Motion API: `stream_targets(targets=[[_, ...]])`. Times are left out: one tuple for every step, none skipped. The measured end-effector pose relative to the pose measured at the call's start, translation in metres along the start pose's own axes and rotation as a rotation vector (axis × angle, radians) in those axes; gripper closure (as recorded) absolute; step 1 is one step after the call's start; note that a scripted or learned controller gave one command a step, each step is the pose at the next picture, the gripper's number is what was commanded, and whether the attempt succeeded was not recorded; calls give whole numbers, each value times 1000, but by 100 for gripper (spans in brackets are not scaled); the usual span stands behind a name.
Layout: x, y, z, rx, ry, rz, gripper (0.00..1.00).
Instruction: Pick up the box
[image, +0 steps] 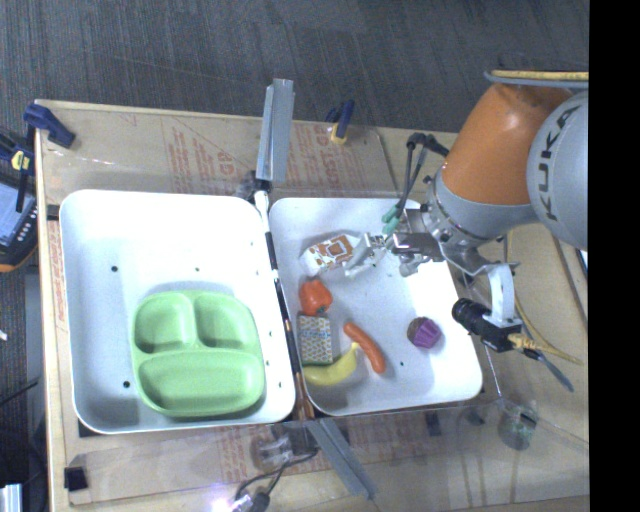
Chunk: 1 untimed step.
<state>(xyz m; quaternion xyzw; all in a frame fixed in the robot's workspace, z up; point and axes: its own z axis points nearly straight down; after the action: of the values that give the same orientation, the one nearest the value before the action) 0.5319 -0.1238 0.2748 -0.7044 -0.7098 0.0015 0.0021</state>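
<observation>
Pincer: the pincer (385, 247) is hanging low in the right bin's upper part, right at the near end of the box; whether it is released or clenched I cannot tell, as the metal parts are blurring together there.

Box: the box (333, 251), a small white and orange-brown carton, is lying on its side in the upper middle of the right bin (455, 385), tilted at a slant. It is sitting apart from the other items, which is probably why the approach is coming in at this end.

Grasp: it looks as though the pincer is touching or just beside the box's right end, but nothing is showing the box between its tips, so I am judging it as not lifted.

Neighbours: an orange-red item (316, 296) is lying just below the box; further down, a grey speckled sponge (315, 339), a banana (335, 367) and a red sausage-like piece (366, 346) are crowding together near the bin's lower left. A purple item (425, 333) is sitting well apart to the right.

Arm: the grey and orange arm (500, 150) is leaning in over the bin's upper right corner.

Left bin: the left bin (85, 225) is holding a green divided tray (198, 352).

Surface: the surface (150, 140) is carrying both bins side by side.
</observation>
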Motion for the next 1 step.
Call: stream_targets(targets=[[13, -44, 127, 1, 0, -82, 0]])
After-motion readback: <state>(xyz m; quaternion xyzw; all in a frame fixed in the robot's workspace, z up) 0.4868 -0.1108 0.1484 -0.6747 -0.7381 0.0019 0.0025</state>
